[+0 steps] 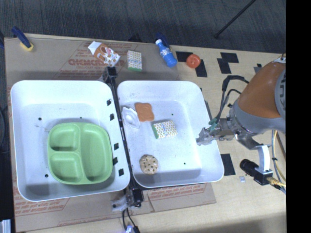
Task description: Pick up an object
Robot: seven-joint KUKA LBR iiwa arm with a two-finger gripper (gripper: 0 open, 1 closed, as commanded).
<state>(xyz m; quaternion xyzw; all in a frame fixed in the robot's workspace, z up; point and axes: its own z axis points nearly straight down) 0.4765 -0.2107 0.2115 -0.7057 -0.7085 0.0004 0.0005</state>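
Observation:
The right bin (194,93) holds an orange-brown slab (144,111), a white crumpled piece (130,117), a patterned green-edged block (164,129) and a round cookie (148,164). My gripper (206,137) hangs over the right rim of that bin, well to the right of the block, with nothing visibly between its fingers. The arm's orange band (262,96) sits above and to the right of it.
The left bin (29,96) holds a green divided plate (80,152). Behind the bins lie a snack packet (103,54), a small box (134,60), a blue bottle (166,54) and an orange ball (193,60). A blue clamp (22,38) sits at the far left corner.

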